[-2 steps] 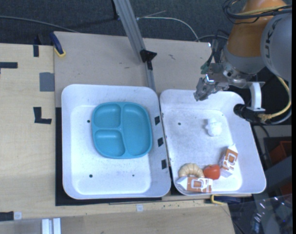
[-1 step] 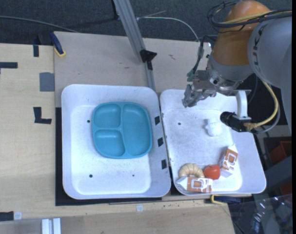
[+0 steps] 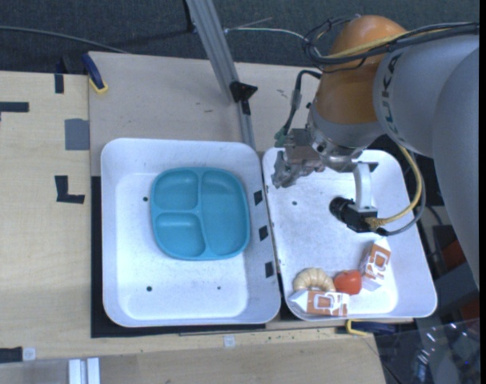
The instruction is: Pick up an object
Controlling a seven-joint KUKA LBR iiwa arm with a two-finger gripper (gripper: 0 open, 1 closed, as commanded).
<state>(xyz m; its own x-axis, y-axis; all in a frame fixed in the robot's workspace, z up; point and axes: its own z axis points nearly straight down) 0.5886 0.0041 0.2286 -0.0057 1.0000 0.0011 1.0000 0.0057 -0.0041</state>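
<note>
In the right bin (image 3: 307, 230) several small objects lie along the near edge: a tan croissant-shaped piece (image 3: 312, 278), a red tomato-like ball (image 3: 348, 282), an orange-and-white carton (image 3: 375, 264) and another orange-and-white packet (image 3: 327, 302). My gripper (image 3: 284, 174) hangs over the bin's far left corner, well away from those objects. Nothing shows between its fingers.
The left bin (image 3: 122, 238) holds a blue divided plate (image 3: 200, 213). A metal pole (image 3: 218, 46) slants down behind the bins. A black cylinder and yellow cable (image 3: 351, 213) on the arm hang over the right bin. The arm's grey and orange body (image 3: 363, 62) covers the far right.
</note>
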